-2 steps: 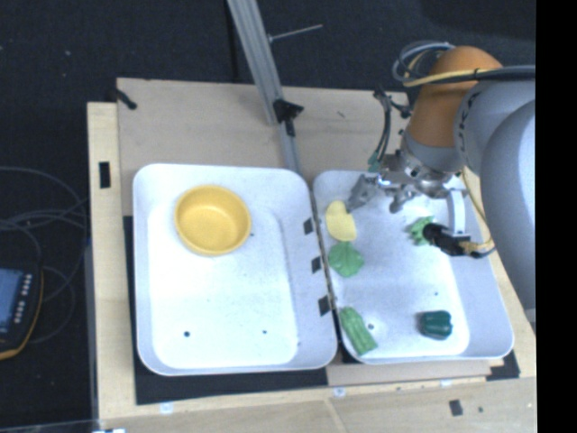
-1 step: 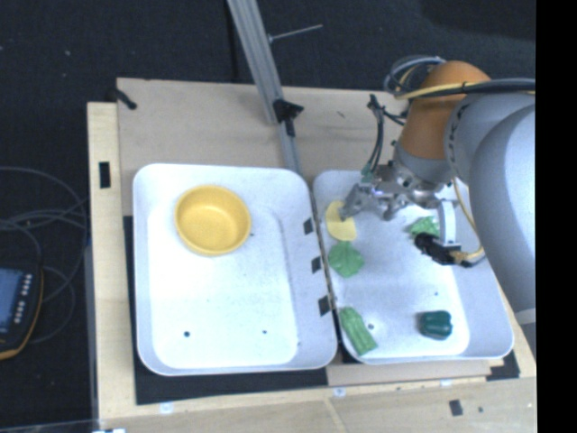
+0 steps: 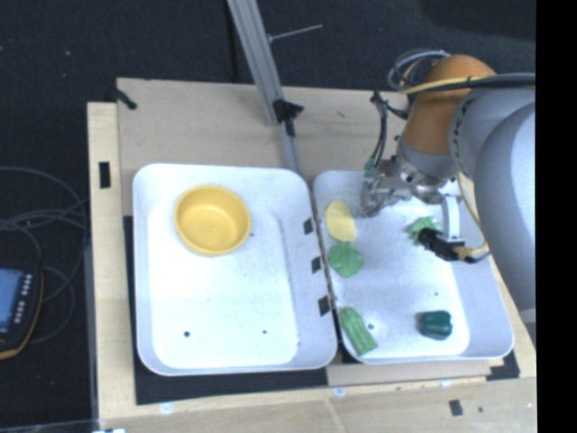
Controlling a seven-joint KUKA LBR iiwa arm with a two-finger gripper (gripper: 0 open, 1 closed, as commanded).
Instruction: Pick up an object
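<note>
Jaws (image 3: pixel 372 202) unreadable, you can't tell open or shut; they hang near the right bin's (image 3: pixel 478 287) far-left corner, just beside the yellow piece (image 3: pixel 340 221).

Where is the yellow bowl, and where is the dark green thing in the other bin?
yellow bowl (image 3: pixel 213 220), camera view, on the middle of its inside floor.
dark green thing (image 3: pixel 435 325), camera view, on the middle of its top.

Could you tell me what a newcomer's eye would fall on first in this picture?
Probably the yellow bowl, alone in the upper left of the left bin. Next, the grey arm with its orange band reaching in from the right, its gripper low over the right bin, near a pale yellow piece by the bin's left wall.
</note>
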